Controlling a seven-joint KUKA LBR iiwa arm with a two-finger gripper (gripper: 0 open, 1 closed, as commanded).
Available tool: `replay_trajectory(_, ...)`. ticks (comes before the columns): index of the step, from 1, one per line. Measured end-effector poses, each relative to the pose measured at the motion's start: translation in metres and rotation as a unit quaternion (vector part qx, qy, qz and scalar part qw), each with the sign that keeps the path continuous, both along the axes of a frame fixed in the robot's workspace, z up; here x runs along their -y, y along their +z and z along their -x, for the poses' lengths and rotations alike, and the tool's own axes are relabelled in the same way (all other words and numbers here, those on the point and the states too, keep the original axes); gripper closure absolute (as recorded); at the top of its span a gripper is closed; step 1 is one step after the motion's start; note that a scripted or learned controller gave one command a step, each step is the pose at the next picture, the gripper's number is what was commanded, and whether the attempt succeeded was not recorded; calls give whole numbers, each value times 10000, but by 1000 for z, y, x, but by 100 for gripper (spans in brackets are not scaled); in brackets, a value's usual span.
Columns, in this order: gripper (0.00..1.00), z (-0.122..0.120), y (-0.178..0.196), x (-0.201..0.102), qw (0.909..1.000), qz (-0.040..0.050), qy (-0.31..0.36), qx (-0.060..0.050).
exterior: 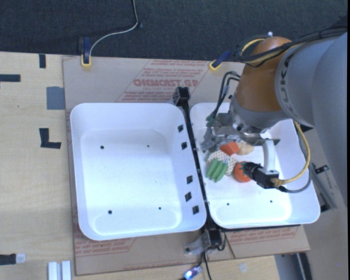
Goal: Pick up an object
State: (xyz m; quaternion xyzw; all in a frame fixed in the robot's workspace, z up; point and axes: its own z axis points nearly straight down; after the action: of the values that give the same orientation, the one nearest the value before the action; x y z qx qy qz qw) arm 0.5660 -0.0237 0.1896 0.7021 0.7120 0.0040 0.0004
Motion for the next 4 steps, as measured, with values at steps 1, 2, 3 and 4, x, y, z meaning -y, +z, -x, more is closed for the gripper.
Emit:
replay_trajectory(1, 100, -25, 118, -30, 10000, 20, -36, 32)
replay_trajectory(2, 100, 68, 86, -80, 10000, 19, -41, -79)
replay_trajectory(3, 100, 69, 165, -102, 10000, 16, -44, -2)
replay_trajectory(4, 100, 82, 259, -117, 10000, 11, -44, 10)
